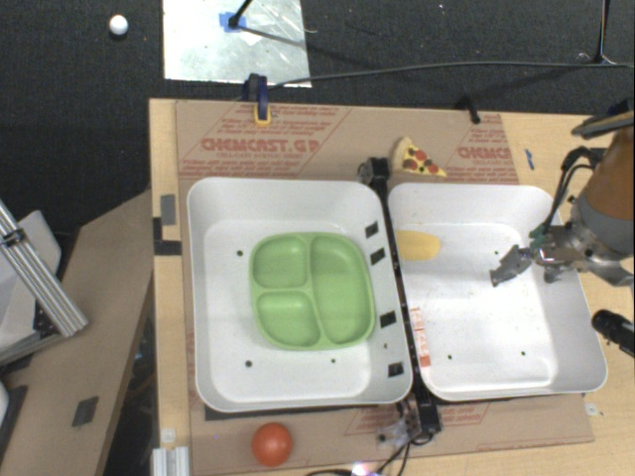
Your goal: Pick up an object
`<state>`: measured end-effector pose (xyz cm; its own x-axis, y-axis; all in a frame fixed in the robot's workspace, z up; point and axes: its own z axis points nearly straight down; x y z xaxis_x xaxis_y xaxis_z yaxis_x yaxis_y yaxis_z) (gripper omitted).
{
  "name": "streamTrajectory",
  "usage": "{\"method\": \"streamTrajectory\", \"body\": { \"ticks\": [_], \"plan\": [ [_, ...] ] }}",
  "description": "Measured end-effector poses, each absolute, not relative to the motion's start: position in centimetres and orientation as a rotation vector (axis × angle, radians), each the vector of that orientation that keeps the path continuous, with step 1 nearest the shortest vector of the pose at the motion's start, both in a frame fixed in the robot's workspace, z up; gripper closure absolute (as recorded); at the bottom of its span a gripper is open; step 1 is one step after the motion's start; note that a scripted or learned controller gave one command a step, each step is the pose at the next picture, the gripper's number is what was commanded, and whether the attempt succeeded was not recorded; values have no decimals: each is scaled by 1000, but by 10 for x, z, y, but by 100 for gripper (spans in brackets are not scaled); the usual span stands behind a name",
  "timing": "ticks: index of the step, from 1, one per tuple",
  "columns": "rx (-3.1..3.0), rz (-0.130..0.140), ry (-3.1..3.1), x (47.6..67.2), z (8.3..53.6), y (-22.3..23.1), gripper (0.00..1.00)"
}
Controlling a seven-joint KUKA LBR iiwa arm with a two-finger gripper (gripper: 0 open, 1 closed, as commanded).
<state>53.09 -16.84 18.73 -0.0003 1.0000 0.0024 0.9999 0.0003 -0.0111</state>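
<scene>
Pincer (516,266) over right bin (476,365), nothing held

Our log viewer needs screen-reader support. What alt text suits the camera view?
A grey robot arm's gripper hovers over the right white bin, which holds a pale yellow object near its back left corner. The left white bin holds a green divided plate; a toy pizza slice and an orange ball lie outside the bins.

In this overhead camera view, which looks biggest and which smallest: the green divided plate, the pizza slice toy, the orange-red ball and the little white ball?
1. Green divided plastic plate
2. Triangular toy pizza slice and round orange-red ball: too alike to rank, and the ball lies nearer the camera
3. Small white ball
</scene>
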Motion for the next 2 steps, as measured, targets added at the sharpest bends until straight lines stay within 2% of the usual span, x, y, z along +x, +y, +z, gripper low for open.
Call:
{"method": "streamTrajectory", "body": {
  "ticks": [1, 2],
  "plan": [
    [-2219, -1, -2226, 534, 194, -168, 0],
    [-2218, 0, -2223, 536, 151, -164, 0]
  ]
}}
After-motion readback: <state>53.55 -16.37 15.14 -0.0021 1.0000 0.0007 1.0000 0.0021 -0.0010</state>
